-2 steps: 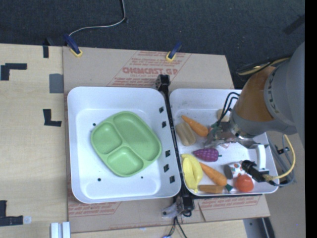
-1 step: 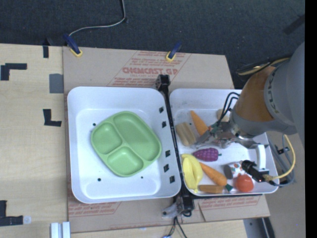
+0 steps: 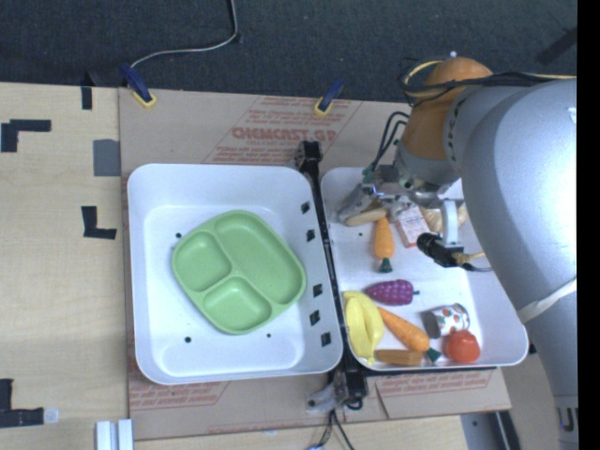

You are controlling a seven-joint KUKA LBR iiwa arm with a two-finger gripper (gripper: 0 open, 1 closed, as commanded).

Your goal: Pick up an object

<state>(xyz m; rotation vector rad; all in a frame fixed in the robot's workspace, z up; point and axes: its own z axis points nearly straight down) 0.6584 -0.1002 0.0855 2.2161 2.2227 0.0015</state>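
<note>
The gripper (image 3: 375,195), fingers' spread unclear, hovers mid-right over a carrot (image 3: 382,239) lying lengthwise top-to-bottom, its green end down.

A pale wooden bench (image 3: 56,279) carries a brown cardboard sheet (image 3: 225,129), clipped at twelve o'clock by two blue-and-yellow clamps (image 3: 328,98). On the cardboard sit two white bins, touching: left bin (image 3: 150,345) at nine o'clock, right bin (image 3: 497,317) at three. Black tape marks (image 3: 94,221) dot the bare wood at far nine o'clock.
</note>
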